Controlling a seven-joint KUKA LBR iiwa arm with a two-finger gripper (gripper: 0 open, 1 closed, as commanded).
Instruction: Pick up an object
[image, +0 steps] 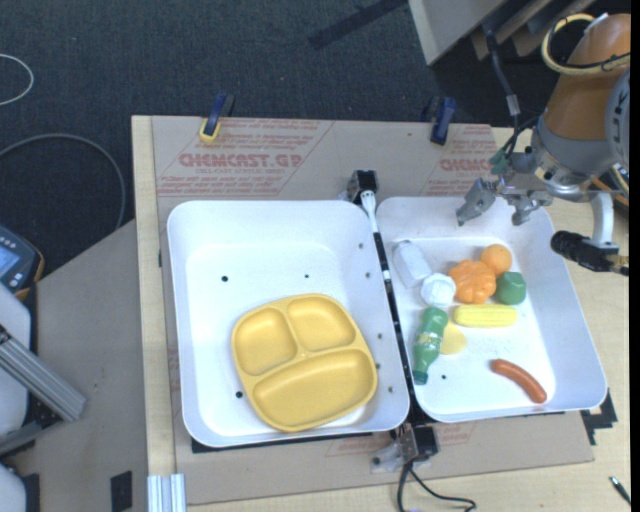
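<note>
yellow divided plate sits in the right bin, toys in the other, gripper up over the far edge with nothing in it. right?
Not quite: the camera view shows the yellow divided plate in the left bin, toys in the right bin. The gripper does hang open over the far edge, holding nothing.

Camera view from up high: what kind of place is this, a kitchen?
Probably a robot lab, not a kitchen: a robot arm reaches over two white bins clamped to a bench, holding toy food and a yellow plate.
</note>
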